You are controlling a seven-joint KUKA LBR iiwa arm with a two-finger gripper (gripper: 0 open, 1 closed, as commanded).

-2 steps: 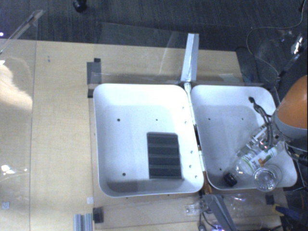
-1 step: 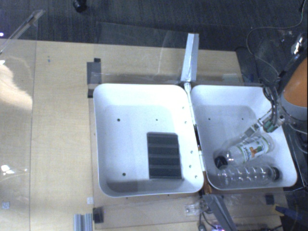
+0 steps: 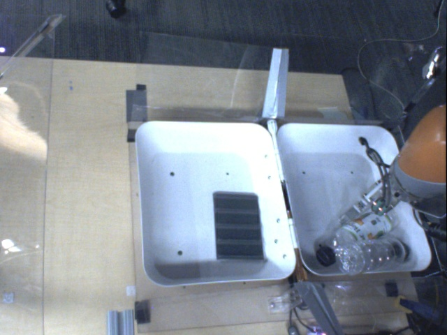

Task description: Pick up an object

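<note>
A clear plastic bottle (image 3: 363,251) lies on its side along the near wall of the right bin (image 3: 314,152), its black cap (image 3: 325,255) pointing left. My gripper (image 3: 369,213) hangs low in that bin, just above and behind the bottle's middle, and seems to touch or nearly touch it. The grey arm with its orange band (image 3: 422,152) reaches in from the right. A dark ribbed rectangular block (image 3: 237,225) lies flat in the near right part of the left bin (image 3: 181,152).
A metal divider post (image 3: 276,82) stands behind the seam between the bins. Cables trail at the back right. Clear sheeting lies over the wooden bench on the left.
</note>
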